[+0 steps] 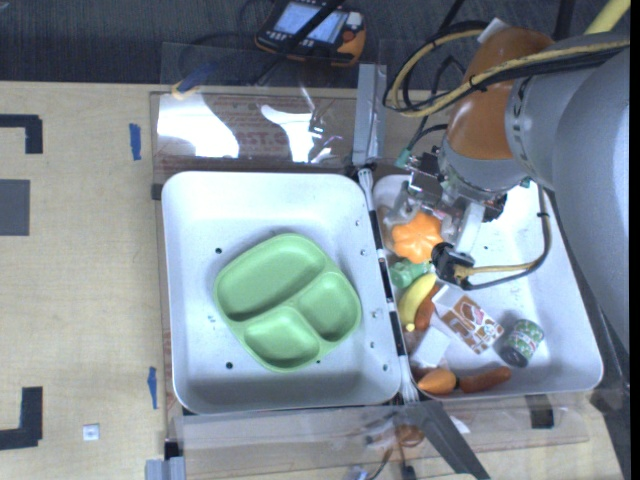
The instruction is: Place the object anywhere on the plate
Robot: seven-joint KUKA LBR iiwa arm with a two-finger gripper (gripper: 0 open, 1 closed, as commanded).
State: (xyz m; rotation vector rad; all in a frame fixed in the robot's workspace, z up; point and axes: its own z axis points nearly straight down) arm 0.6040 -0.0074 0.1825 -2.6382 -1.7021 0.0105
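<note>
Item one: orange toy fruit, lumpy, pumpkin-like, in the right bin near its left wall. It lies directly under my gripper, touching or very nearly touching my fingers; whether they are spread, pressed together, or pinching it, I cannot tell, since my own wrist and the fruit's bulk hide the tips.

Item two: green piece, just below the orange fruit, against the bin wall.

Item three: yellow banana, below my fingers, tilted, its upper end near the green piece.

Item four: orange-red carrot-like piece, beside the banana's lower end.

Item five: small printed carton, white and brown, below and right of my fingers, lying tilted.

Item six: small tin can on its side, right of the carton.

Item seven: red-orange sausage-shaped piece and a rounder orange piece, along the bin's near edge.

Item eight: green plate, three compartments, in the left bin, well apart from my fingers, across the divide between bins.

Item nine: handheld pendant, beyond the bins, on the dark floor.
</note>
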